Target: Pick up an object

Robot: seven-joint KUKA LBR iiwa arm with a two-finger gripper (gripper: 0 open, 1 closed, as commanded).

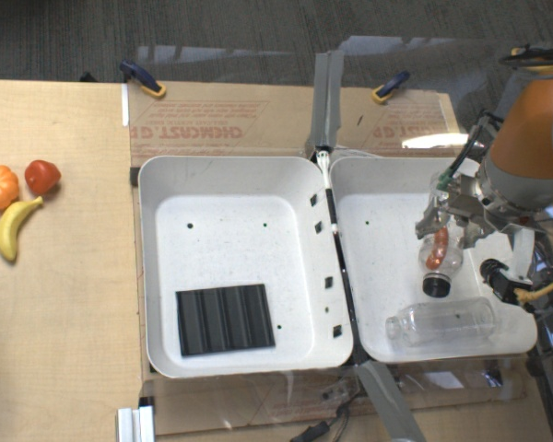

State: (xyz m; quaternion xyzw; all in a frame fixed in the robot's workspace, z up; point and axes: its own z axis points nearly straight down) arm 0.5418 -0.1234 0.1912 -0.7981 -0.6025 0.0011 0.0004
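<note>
A small bottle with a black cap is clamped between the gripper fingers, over the right bin — a clear bottle lies just below it.

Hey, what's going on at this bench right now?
A grey robot arm with an orange band reaches into the right white bin, its gripper down at a small clear bottle with orange contents and a black cap. A larger clear plastic bottle lies nearby. A black ribbed tray sits in the left white bin.
</note>
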